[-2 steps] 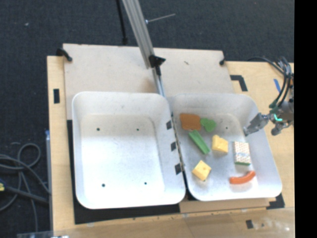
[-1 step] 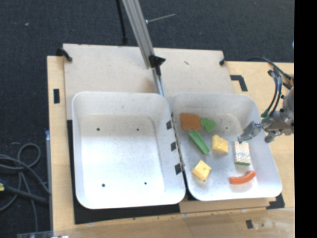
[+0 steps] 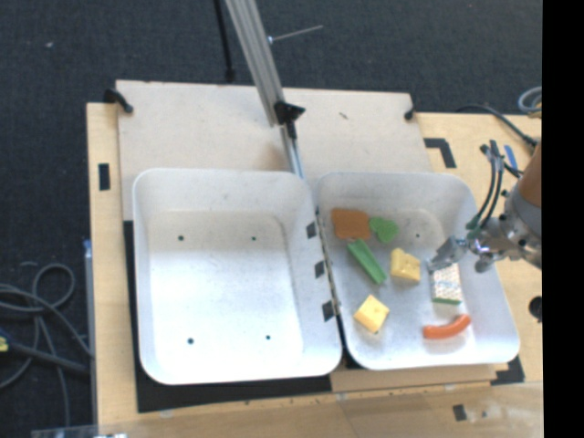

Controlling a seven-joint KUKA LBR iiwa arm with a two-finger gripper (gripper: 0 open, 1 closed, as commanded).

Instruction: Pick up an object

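Objects for your pick lie in the right bin (image 3: pixel 474 199), toward the tabletop's (image 3: pixel 105 272) right edge: an orange-brown block (image 3: pixel 349 224) and a green piece (image 3: pixel 384 230) near the bin's far edge; a long green piece (image 3: pixel 367 261) slanting below them; a yellow block (image 3: pixel 405 266) mid-bin; a second yellow block (image 3: pixel 371 314) toward the near edge; a speckled white-and-green packet (image 3: pixel 446 284) by the right wall; a red-orange sausage-shaped piece (image 3: pixel 446 328) near the right near corner; your pincer (image 3: pixel 449 254) sits just above the packet, reaching in over the right wall; you cannot tell whether it is spread or pinching anything; the left bin (image 3: pixel 146 208) lies alongside.
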